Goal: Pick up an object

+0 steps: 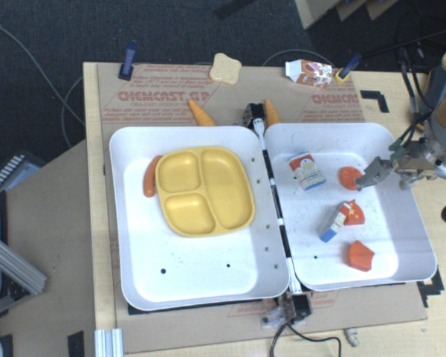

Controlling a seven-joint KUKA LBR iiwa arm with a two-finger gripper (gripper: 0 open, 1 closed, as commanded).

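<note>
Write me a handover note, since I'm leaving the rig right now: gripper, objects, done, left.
Gripper: over the right bin, beside the red round piece, holding nothing visible.
Right bin: small carton, red-and-blue pack, orange-red block.
Left bin: yellow divided plate, sausage beside it.
Done: nothing picked.
Left: grasp and lift one object.

The arm is cut off by the right edge. The yellow plate hides part of the sausage. The carton's print is too small to read.
</note>
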